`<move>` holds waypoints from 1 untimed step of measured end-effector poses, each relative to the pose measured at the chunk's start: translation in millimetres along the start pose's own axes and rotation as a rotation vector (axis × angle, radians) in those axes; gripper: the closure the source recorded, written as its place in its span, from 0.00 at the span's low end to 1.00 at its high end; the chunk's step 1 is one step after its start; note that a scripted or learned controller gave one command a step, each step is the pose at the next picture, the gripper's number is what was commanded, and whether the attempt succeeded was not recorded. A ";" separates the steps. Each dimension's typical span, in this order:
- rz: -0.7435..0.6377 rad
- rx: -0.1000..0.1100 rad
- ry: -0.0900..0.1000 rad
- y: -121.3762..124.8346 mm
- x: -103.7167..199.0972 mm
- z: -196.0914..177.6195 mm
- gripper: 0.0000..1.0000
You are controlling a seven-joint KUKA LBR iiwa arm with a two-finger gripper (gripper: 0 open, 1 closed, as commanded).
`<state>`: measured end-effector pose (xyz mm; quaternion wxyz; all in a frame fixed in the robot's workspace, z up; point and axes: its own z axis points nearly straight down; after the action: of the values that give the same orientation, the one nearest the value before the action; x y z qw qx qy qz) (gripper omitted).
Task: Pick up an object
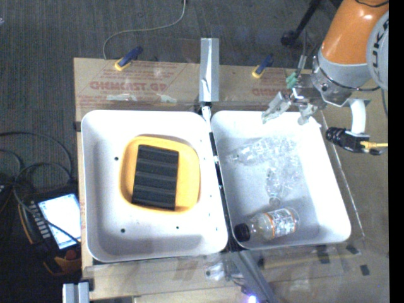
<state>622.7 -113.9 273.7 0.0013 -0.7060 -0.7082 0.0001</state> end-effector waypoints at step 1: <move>0.213 0.002 -0.001 -78.9 -9.3 88.5 0.00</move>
<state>543.7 -123.3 185.3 0.0017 -0.7771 -0.6293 0.0011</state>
